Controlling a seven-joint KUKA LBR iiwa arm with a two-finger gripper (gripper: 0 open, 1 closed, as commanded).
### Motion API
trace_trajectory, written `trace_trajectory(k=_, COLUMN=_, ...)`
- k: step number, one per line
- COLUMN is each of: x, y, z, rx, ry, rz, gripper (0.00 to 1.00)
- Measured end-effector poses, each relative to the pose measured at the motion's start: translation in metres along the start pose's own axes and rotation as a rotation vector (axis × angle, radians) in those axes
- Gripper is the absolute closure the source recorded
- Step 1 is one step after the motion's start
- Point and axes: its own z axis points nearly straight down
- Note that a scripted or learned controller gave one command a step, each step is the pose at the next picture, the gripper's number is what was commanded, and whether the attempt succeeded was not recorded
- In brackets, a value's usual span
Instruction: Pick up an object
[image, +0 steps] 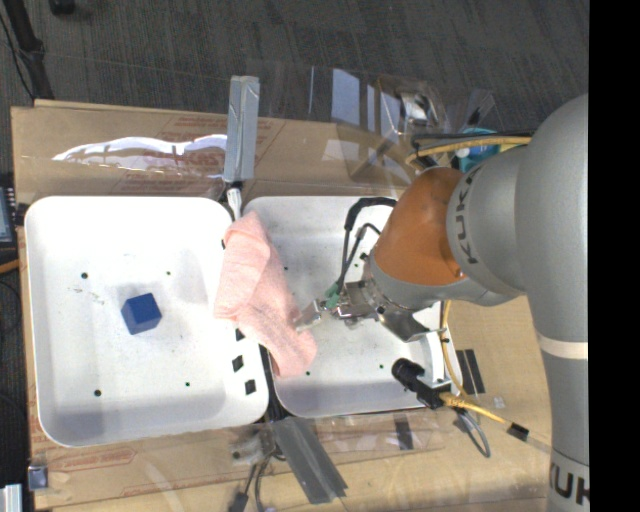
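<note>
A pink cloth (256, 290) lies crumpled over the wall between the two bins, most of it on the left side of the right bin (310, 225). A small blue cube (141, 312) sits alone on the floor of the left bin (120, 235). My gripper (318, 309) is low in the right bin, right at the cloth's right edge. The arm's orange band and grey wrist cover the right part of that bin. Nothing shows as lifted off the bin floor.
Both bins rest on a cardboard sheet (120, 135). A grey strip (243, 120) stands behind the gap between the bins. Clear plastic pieces (400, 115) lie behind the right bin.
</note>
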Motion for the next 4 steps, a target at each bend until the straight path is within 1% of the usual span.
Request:
trace_trajectory(k=1, x=0.012, y=0.089, z=0.027, rx=-0.004, ry=-0.002, rz=-0.106, gripper=0.0)
trace_trajectory(k=2, x=0.005, y=0.031, z=0.028, rx=-0.003, ry=-0.001, rz=-0.283, gripper=0.0)
trace_trajectory(k=3, x=0.017, y=-0.019, z=0.028, rx=-0.004, ry=-0.002, rz=-0.51, gripper=0.0)
trace_trajectory(k=4, x=0.011, y=0.051, z=0.027, rx=-0.005, ry=-0.003, rz=-0.592, gripper=0.0)
